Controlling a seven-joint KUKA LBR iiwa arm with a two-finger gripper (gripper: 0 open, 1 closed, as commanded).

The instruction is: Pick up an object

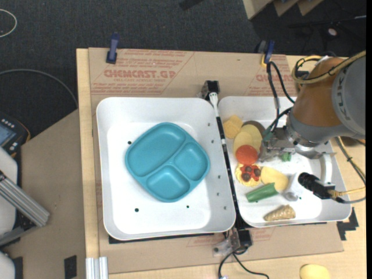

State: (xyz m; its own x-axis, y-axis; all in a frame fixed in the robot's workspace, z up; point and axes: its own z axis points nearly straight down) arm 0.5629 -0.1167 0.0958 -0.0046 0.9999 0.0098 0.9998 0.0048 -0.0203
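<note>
Over the right bin (317,211) the grey arm (351,97) reaches in from the right. Its orange band (317,97) sits above the wrist, and the gripper (277,149) points down toward the bin's middle. Whether the gripper is open or closed cannot be told from this angle, and nothing is seen held in it.

Just left of the gripper lies a red round piece (246,154), close beside it; contact cannot be made out. Farther back sit a pale yellow piece (250,136) and a smaller yellow one (232,125), with a brown piece (254,124) partly hidden behind them. Nearer the front lie a yellow slice with red dots (250,174), another yellow piece (275,179) and a green stick (260,192). Closest to the front rim is a tan cone-shaped piece (280,214). All of these crowd the bin's left half, several touching — the red piece is hemmed in by yellow ones on two sides.

The left bin (116,202) holds a blue divided plate (167,161), well apart from the gripper.
</note>
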